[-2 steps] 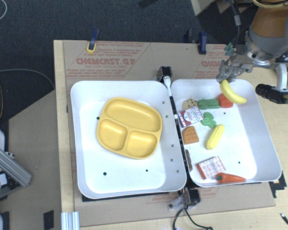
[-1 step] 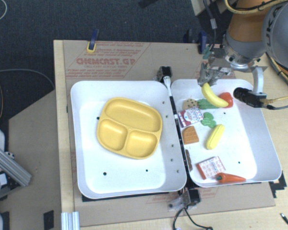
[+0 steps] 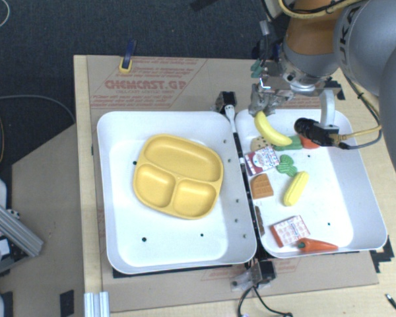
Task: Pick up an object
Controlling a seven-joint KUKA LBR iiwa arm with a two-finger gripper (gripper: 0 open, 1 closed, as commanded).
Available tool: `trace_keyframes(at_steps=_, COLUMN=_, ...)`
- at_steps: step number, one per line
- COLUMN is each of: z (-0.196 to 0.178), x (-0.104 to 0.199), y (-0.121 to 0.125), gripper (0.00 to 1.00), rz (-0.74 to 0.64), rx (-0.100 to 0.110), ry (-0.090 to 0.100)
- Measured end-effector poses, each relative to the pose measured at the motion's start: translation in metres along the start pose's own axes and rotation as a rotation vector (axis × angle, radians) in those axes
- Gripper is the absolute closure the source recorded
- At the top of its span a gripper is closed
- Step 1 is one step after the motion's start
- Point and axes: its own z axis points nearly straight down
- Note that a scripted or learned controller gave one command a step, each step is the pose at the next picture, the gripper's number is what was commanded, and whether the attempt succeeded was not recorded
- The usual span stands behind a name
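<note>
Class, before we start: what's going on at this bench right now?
A grey-and-orange robot arm reaches into the right bin, its gripper at the far left corner just above a toy banana. Nothing is visibly lifted yet. The same bin holds toy corn, a carrot, a cracker and small cartons. The left bin holds a yellow divided plate.

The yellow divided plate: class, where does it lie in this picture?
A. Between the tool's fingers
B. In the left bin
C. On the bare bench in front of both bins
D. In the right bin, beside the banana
B. The yellow divided plate lies flat inside the left bin, apart from the banana and other toy foods in the right bin.
</note>
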Motion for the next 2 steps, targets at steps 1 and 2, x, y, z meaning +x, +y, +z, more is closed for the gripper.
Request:
trace_keyframes(at_steps=1, z=0.001, x=0.047, y=0.006, gripper=1.00, rz=0.000, rx=-0.001, ry=0.000)
trace_keyframes(at_steps=2, z=0.019, x=0.071, y=0.007, gripper=1.00, rz=0.003, rx=0.004, ry=-0.001)
